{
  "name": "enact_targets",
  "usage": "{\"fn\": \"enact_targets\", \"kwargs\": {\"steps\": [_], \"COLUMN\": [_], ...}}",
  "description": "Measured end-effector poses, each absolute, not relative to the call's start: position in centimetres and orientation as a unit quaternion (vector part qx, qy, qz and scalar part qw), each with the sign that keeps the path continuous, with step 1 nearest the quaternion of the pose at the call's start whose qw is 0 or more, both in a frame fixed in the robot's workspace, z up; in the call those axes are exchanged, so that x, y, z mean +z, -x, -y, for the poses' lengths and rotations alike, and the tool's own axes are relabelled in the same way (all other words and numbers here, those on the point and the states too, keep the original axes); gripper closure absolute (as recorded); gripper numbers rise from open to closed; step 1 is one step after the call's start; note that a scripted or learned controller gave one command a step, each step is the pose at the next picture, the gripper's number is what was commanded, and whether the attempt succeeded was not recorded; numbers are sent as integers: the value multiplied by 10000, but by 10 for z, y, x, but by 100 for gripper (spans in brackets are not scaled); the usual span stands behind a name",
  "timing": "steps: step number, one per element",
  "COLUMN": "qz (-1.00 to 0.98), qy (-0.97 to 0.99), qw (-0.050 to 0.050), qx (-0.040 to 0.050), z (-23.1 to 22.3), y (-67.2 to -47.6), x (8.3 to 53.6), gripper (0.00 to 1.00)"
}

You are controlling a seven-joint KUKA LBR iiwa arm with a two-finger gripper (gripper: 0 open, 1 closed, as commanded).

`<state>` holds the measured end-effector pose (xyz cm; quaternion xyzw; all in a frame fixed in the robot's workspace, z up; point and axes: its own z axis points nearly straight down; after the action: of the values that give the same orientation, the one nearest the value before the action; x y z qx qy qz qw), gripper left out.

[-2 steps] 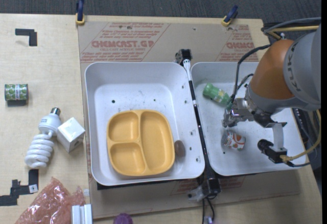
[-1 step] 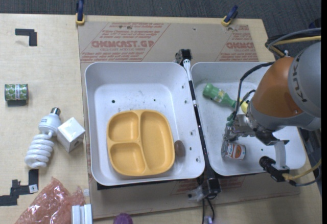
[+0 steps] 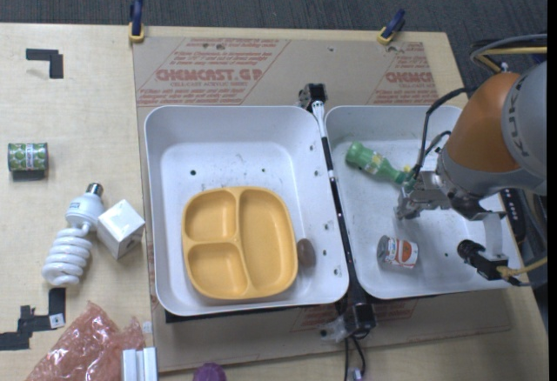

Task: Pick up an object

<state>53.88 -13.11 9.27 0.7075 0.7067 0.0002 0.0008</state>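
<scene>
pincer [image 3: 411, 203] over right bin [image 3: 370, 279]; grip state cannot tell | green bottle [image 3: 372, 162] just far-left | can [image 3: 398, 252] just nearer

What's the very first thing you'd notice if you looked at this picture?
Probably the big yellow divided plate sitting in the left bin, with a small brown lump just by its right edge. Next, the grey and orange robot arm reaching over the right bin, where a green bottle and a little can lie.
</scene>
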Motion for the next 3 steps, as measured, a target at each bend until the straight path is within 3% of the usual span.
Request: {"fn": "enact_targets", "kwargs": {"steps": [1,2,3], "qz": [-7070,-7078,-7066], "qy": [-7072,-7065,-7076], "qw": [-1,7,-1], "qx": [-1,-1,-2], "z": [101,146,115], "y": [-525,-581,-501], "x": [92,93,92], "gripper": [0,0,0]}}
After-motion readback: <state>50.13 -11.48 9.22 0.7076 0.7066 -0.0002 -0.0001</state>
